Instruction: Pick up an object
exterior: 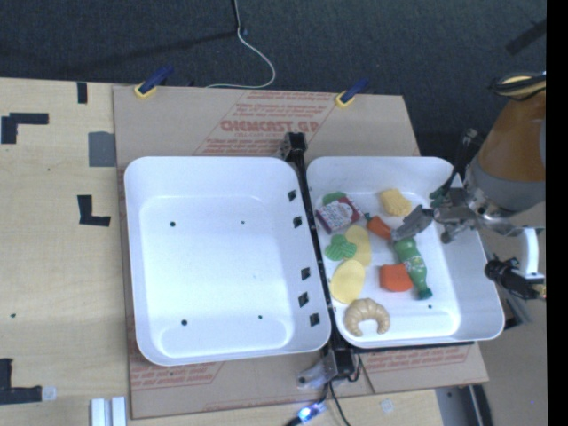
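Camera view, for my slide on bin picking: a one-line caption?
The tool hovers over toy food in the right bin, just above the green bottle.

Pale wooden bench (pixel 53 264) with black marks, brown cardboard sheet (pixel 266 122), dark carpet (pixel 115 25) behind, under even light.

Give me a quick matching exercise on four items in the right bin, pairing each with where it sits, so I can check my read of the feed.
Items:
1. croissant
2. green bottle
3. yellow piece
4. red-labelled packet

Places:
A. far side of the bin, toward the arm
B. near edge of the bin
C. beside the divider between the bins, far half
D. middle right, just below the gripper

Pairs: 1-B, 2-D, 3-A, 4-C
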